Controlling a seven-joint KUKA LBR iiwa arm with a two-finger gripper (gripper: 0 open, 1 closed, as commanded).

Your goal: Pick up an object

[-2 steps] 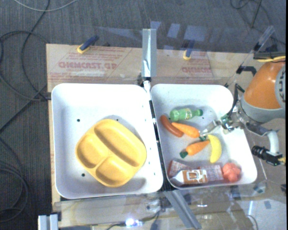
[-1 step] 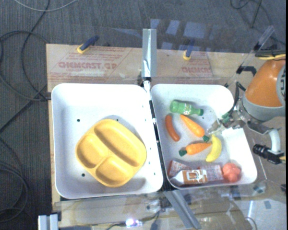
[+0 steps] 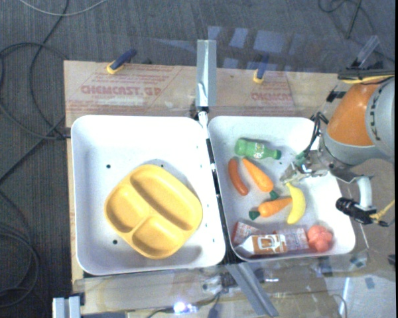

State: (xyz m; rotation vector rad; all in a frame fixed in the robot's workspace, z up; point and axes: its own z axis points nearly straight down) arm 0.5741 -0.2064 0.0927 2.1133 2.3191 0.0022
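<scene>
Labelled packet point(image 3: 273, 242), print unreadable, lies in right bin point(image 3: 220, 177); board point(image 3: 123, 90) reads "CHEMCAST"; tool point(image 3: 304, 166) state unclear.

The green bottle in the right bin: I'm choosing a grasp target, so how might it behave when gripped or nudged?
The green bottle lies on its side, so a nudge would probably roll it. Its rounded, glossy-looking body may slip in the jaws. It looks small and likely light.

Right bin point(image 3: 220, 177) contents: green bottle point(image 3: 255, 150) lying at top; sausage point(image 3: 237, 176) and carrot point(image 3: 257, 174) side by side below; second carrot point(image 3: 272, 208) touching banana point(image 3: 295, 203); flat packet point(image 3: 268, 241) and red fruit point(image 3: 320, 238) along the near wall.
</scene>
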